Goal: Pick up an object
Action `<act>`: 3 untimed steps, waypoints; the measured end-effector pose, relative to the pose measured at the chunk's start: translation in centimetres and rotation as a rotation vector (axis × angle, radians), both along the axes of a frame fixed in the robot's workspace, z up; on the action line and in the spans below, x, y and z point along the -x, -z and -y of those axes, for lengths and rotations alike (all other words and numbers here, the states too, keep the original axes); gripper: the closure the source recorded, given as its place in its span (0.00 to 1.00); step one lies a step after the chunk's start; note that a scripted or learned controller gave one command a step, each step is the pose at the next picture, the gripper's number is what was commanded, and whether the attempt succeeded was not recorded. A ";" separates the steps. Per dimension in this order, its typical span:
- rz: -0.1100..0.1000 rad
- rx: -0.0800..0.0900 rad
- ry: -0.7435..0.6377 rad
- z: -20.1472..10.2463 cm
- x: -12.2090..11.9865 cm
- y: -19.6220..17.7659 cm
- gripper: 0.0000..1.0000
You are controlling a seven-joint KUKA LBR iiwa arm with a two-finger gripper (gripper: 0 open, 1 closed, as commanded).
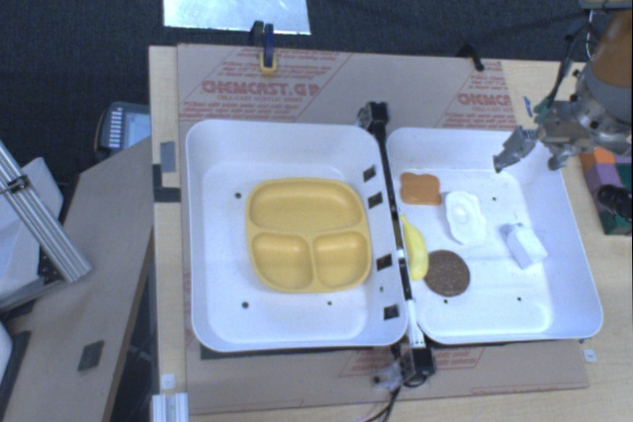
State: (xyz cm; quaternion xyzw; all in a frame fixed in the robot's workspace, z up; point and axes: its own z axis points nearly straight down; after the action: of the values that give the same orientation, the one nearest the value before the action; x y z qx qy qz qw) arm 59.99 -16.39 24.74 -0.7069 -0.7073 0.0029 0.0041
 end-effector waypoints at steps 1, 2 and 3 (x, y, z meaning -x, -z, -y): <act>0.011 0.002 -0.003 0.0 -0.2 -0.7 0.00; 0.008 0.001 -0.001 0.0 -0.4 5.6 0.00; 0.009 0.001 -0.004 -0.7 -1.3 11.0 0.00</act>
State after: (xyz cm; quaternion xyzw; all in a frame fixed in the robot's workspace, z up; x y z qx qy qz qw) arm 61.25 -15.71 13.77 -0.7054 -0.7088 0.0003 0.0006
